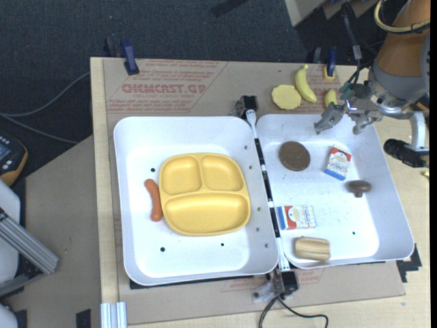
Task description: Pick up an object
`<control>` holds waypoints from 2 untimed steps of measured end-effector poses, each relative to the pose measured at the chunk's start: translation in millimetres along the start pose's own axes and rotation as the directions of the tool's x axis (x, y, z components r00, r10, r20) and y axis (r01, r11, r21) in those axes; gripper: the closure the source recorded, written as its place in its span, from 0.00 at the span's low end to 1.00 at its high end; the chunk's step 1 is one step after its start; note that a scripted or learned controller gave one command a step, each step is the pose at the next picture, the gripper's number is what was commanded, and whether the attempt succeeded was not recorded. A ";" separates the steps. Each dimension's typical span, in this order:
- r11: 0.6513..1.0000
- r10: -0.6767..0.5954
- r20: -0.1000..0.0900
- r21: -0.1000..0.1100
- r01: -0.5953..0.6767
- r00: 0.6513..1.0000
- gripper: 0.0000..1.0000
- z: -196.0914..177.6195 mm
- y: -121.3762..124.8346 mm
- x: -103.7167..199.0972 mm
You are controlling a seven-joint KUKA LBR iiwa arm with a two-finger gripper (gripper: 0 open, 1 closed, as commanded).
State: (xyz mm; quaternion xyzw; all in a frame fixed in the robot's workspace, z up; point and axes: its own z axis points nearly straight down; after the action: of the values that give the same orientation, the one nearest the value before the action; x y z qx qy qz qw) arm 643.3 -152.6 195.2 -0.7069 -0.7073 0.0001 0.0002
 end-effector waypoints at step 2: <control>1.000 0.000 0.000 -0.001 0.000 1.000 0.00 111.1 -15.4 40.5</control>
State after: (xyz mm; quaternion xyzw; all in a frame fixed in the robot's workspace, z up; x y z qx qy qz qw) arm 627.8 -112.1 84.1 -0.7068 -0.7074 -0.0004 -0.0001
